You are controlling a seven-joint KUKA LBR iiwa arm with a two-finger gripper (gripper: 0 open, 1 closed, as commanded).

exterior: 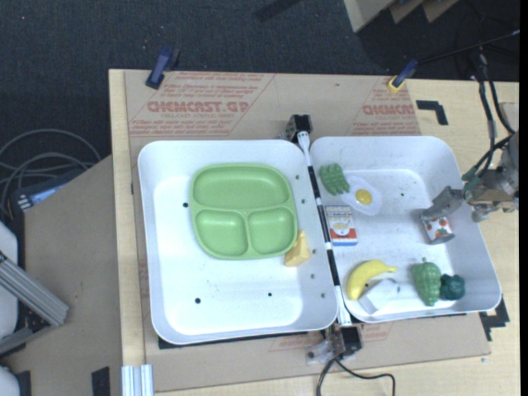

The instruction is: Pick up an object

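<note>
The right bin [412, 151] holds several small toy items. A leafy green piece [333, 178] and a fried egg [363, 196] lie at its far left, with a small red and white carton [341, 226] just below them. Near the front lie a banana [367, 275], a white piece [377, 297], a green vegetable [427, 281] and a dark green lump [452, 287]. A small grey and red block [438, 228] sits by the right wall. My gripper [472, 195] reaches in over the right rim, just above and to the right of that block.
The left bin [165, 221] carries a green divided plate [244, 210] with a yellow wedge [297, 252] at its lower right corner. A ridge [318, 213] separates the two bins. Cables [495, 114] hang at the right beside the arm.
</note>
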